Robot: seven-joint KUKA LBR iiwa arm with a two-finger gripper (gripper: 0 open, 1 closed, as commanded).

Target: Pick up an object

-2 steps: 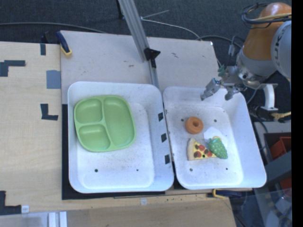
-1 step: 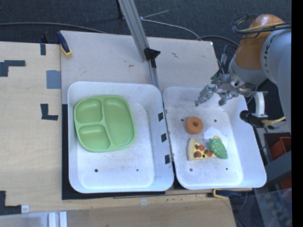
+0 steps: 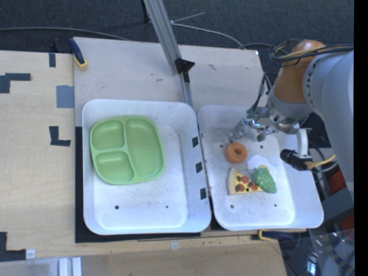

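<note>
The gripper hovers right of centre, fingers parted and empty, just above the toy donut in the right bin (pizza slice lower down). Approach step; next, descend and close around the donut.

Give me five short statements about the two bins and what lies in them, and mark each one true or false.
1. The green tray lies in the left bin. True.
2. The doughnut sits on the green tray. False: it lies in the right bin, just above the pizza slice.
3. The green toy touches the pizza slice at its right side. True.
4. The hand is over the left bin. False: it is over the right bin, near the doughnut.
5. The green tray has three compartments. True.
</note>
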